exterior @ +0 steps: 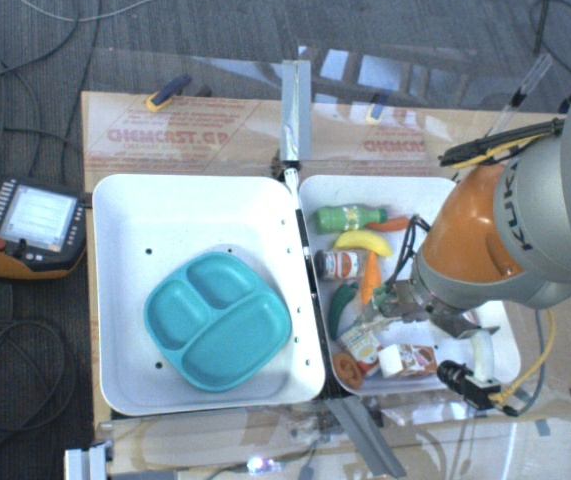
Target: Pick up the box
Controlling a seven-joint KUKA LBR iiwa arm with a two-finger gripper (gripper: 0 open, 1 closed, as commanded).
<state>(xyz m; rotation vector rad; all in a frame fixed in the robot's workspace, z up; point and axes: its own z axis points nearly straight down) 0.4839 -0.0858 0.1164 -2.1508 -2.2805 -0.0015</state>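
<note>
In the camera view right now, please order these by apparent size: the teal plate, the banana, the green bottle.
1. Teal plate, clearly largest.
2. Green bottle and banana look nearly alike; I would not rank them.

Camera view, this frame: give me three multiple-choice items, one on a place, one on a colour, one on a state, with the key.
1. Where does the divided plate lie?
A. In the left bin
B. In the right bin
C. On the floor beside the bench

2. What colour is the bottle at the far end of the right bin?
A. Red
B. Green
C. Blue

3. How does the banana lie?
A. Hanging from the arm
B. Resting in the right bin among the other items
C. Lying on the divided plate

Key:
1 A, the teal plate sits alone in the left bin.
2 B, the bottle lying on its side is green.
3 B, the yellow banana lies just below the bottle, left of the arm, with nothing gripping it.
</note>
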